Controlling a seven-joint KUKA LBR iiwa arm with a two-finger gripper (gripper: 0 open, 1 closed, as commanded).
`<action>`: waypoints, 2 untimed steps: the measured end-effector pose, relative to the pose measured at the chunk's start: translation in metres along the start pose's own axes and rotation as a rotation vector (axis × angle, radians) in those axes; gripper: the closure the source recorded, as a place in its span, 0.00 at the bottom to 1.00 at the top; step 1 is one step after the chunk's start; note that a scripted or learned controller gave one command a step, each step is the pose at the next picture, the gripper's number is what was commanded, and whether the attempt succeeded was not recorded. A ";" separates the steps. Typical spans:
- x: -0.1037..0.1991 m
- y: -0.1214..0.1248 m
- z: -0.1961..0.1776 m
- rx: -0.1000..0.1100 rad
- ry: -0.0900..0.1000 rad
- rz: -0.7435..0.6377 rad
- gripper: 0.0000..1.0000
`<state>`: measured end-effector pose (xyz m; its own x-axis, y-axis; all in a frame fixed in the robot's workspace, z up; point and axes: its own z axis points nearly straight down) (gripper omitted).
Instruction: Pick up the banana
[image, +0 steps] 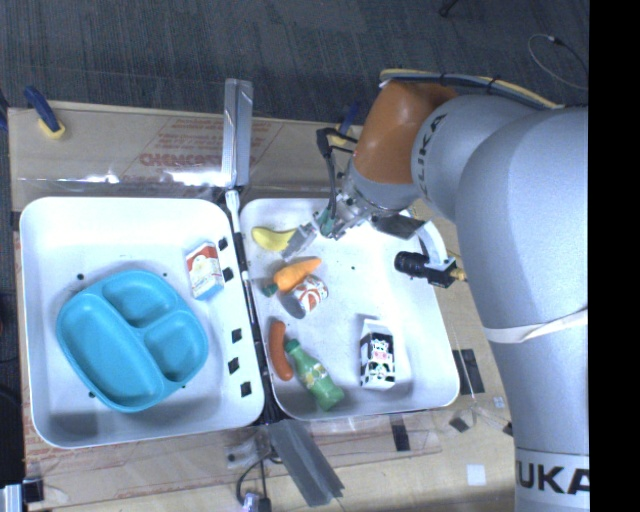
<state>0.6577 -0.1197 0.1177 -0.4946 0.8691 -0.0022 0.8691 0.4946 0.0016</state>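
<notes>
Banana lies in the top-left corner of the right bin, close to the wall shared w/ the left bin. Arm reaches in from the right, wrist bent down, so the jaws sit at the banana's right end, touching or just beside it. Whether they're apart or together, can't tell; too small and blurred. No fruit visibly between them, so no hold to claim.

Approach from the open side makes sense: the corner walls block the other sides. Carrot and a small can lie just below, near enough to get bumped. Sausage, green bottle and milk carton are well apart, lower down. Left bin has a blue tray and small box.
</notes>
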 end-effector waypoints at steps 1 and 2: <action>0.020 0.011 0.003 0.003 0.003 0.020 0.00; 0.020 0.010 0.003 0.003 0.003 0.020 0.00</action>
<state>0.6571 -0.0975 0.1144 -0.4769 0.8789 0.0009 0.8789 0.4769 -0.0015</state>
